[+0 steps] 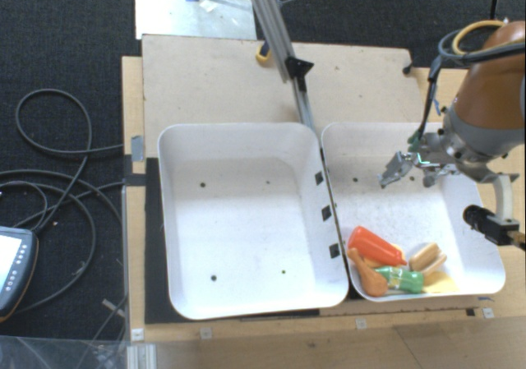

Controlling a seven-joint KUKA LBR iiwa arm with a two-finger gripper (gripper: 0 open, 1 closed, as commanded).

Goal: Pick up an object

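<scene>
Four toy foods I count piled in the right bin's [485,277] near corner: orange carrot [376,246], tan drumstick [369,274], green piece [403,279], bread roll [427,257]. Farther back, my gripper [413,170] hangs above bare bin floor, fingers spread, nothing between them.
</scene>
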